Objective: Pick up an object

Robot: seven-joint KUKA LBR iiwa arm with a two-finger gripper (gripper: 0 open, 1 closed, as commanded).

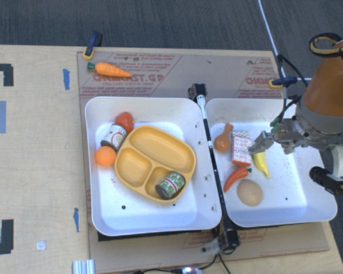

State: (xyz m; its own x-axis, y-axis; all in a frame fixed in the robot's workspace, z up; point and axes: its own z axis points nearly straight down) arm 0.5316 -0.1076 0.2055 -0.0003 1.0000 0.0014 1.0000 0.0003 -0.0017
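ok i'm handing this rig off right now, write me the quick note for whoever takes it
Gripper: low over the right bin, beside the yellow banana; nothing visibly held, finger state unclear.
Right bin: chicken drumstick, snack packet, red chili, banana, potato.
Left bin: yellow divided tray with a green-labelled can in one compartment; beside the tray a bottle, tomato and orange.
A carrot lies on the cardboard behind the bins.
Done: approach only. Left: grasp and lift one object.
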